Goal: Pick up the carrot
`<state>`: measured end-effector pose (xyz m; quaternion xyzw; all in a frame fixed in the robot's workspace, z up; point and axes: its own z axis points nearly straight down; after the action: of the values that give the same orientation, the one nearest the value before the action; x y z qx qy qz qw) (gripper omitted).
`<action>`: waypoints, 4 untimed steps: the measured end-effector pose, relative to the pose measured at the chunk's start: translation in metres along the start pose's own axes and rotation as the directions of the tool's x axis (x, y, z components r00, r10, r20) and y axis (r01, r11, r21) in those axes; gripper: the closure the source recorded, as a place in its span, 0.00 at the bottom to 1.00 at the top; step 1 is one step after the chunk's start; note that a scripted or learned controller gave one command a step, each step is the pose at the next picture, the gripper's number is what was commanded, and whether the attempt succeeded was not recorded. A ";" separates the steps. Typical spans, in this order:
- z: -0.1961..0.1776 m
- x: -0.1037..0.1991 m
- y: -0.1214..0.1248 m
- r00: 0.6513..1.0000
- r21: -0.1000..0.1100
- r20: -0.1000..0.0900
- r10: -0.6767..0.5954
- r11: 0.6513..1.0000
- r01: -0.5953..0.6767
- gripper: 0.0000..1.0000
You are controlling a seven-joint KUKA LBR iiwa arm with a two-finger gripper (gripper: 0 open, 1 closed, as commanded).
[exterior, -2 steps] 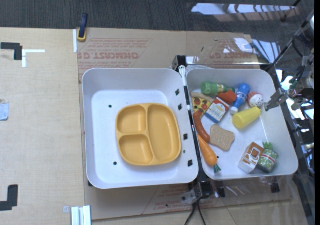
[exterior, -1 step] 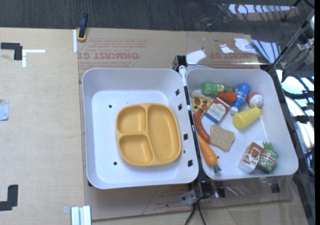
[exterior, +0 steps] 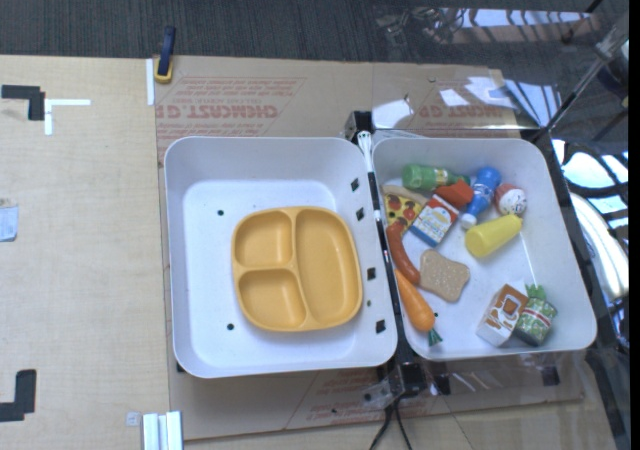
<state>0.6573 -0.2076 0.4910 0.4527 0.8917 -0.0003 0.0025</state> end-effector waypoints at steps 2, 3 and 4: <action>-0.008 0.000 0.002 1.000 -0.001 0.004 -0.004 1.000 0.004 0.00; -0.017 -0.001 0.004 1.000 -0.002 0.008 -0.007 1.000 0.007 1.00; -0.016 -0.001 0.004 1.000 -0.002 0.008 -0.007 1.000 0.007 0.00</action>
<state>0.6613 -0.2055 0.5075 0.4496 0.8932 -0.0011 0.0064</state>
